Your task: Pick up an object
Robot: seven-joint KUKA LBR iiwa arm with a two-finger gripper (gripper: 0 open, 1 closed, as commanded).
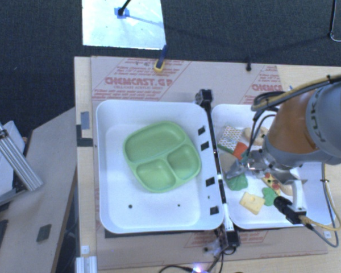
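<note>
The gripper [241, 166] hung low over the right bin [312, 212], just above a green toy piece [236, 181]; I could not tell how it was set. A green divided plate [162, 156] lay in the left bin [116, 209].

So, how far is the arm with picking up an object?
Done: the arm has reached into the right bin, and the gripper is low among the small objects, close to a green piece. In hand: nothing visibly lifted. Left: grasp one object and raise it. The green tray lies in the left bin.
</note>
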